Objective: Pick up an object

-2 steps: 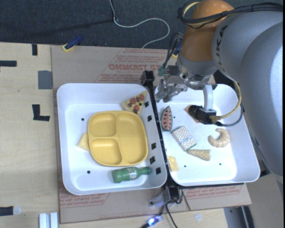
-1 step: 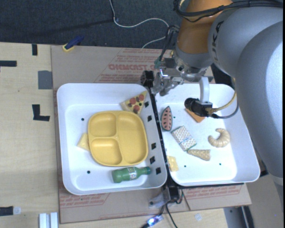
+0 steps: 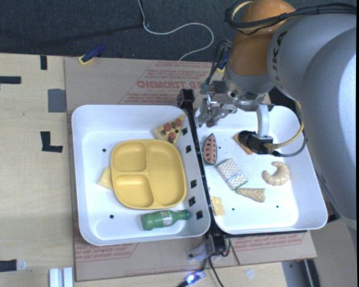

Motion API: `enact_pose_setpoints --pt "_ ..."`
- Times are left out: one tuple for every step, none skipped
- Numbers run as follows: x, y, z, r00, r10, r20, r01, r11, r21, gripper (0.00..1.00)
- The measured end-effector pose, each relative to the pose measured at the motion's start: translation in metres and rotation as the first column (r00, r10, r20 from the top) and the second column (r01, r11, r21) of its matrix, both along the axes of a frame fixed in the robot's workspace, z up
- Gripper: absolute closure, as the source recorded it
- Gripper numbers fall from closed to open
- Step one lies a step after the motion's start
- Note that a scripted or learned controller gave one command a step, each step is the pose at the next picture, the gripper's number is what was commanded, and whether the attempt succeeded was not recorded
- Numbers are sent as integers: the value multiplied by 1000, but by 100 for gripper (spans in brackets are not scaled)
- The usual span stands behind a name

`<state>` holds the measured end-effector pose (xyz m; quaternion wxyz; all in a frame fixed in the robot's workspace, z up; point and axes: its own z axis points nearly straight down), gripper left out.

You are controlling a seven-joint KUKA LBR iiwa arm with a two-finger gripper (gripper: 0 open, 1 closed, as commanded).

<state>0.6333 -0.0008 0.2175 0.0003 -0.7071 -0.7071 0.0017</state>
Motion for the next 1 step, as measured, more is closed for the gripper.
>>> enact_pose_setpoints --pt "1 8 17 1000 2 2 -2 1000 3 100"
